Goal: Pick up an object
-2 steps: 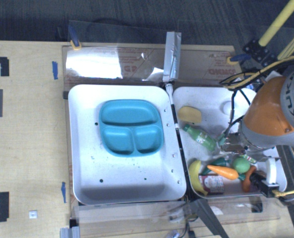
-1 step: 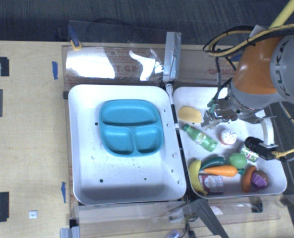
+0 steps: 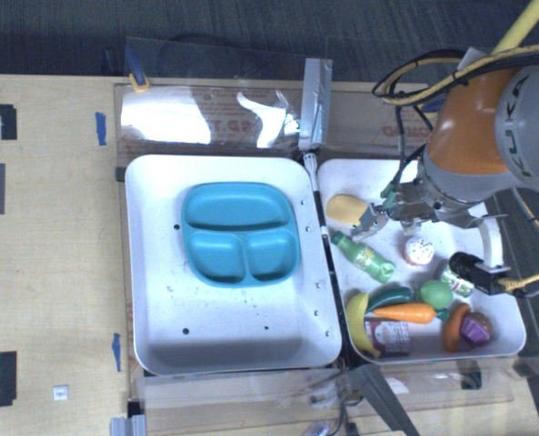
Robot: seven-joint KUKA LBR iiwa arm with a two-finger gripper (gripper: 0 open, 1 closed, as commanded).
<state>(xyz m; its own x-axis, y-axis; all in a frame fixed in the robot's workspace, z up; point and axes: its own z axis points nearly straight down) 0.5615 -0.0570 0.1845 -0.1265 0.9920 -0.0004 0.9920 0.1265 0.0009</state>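
Observation:
The right bin (image 3: 505, 243) holds several toy foods. A tan rounded piece (image 3: 344, 209) lies at its far left, with a green bottle (image 3: 364, 257) just below it. A white round object (image 3: 419, 251) sits mid-bin. Along the near wall lie a banana (image 3: 356, 321), a carrot (image 3: 404, 313), a dark green vegetable (image 3: 392, 296), a green ball (image 3: 435, 292), a can (image 3: 393, 336) and a brown and purple piece (image 3: 464, 328). My gripper (image 3: 369, 222) hangs open between the tan piece and the green bottle, with nothing between its fingers.
The left bin (image 3: 160, 316) carries a blue divided tray (image 3: 240, 230). The ridge between the bins (image 3: 322, 243) runs just left of the gripper. The arm's orange band (image 3: 469, 125) and cables (image 3: 414, 80) hang over the right bin's far side.

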